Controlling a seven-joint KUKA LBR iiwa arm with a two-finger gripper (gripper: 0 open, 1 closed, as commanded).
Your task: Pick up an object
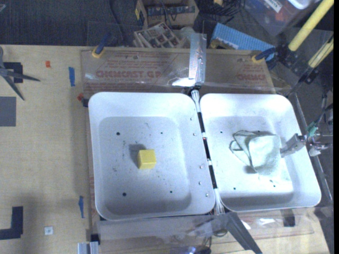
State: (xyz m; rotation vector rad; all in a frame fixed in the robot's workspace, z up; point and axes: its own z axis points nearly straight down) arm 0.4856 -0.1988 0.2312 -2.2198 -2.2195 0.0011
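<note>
A small yellow cube (146, 159) lies near the middle of the left white bin (106, 115), on its speckled floor. In the right white bin (280, 192) rests a pale, see-through object (260, 150) with a thin wire-like loop at its left side. It sits a little right of that bin's centre. Nothing touches either object.
A small grey fixture with wires (302, 141) sticks in over the right bin's right rim, close to the pale object. A metal divider strip (197, 62) stands behind the seam between the bins. Clutter and cables (164, 15) lie beyond the bench's far edge.
</note>
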